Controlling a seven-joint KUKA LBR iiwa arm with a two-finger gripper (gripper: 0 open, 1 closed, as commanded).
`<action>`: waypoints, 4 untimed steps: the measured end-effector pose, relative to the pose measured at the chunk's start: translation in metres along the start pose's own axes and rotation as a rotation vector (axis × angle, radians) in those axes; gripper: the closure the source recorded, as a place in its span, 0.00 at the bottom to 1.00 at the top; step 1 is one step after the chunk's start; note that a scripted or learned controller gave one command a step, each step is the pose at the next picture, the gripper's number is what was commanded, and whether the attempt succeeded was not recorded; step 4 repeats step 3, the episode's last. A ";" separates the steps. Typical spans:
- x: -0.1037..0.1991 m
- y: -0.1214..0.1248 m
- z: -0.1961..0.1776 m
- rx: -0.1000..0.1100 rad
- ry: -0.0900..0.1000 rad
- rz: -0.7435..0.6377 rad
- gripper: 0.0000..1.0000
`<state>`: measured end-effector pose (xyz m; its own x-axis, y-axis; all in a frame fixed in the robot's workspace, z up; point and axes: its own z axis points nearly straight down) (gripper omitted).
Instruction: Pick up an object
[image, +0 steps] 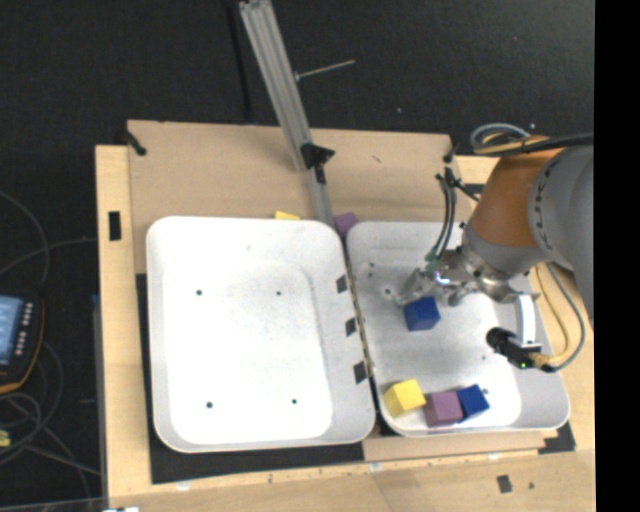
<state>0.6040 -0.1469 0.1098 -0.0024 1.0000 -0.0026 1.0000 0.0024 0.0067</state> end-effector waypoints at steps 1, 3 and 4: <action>0.052 -0.021 0.013 0.006 0.003 -0.003 0.00; 0.170 -0.027 -0.092 -0.001 0.005 -0.007 1.00; 0.170 -0.027 -0.092 -0.001 0.005 -0.007 1.00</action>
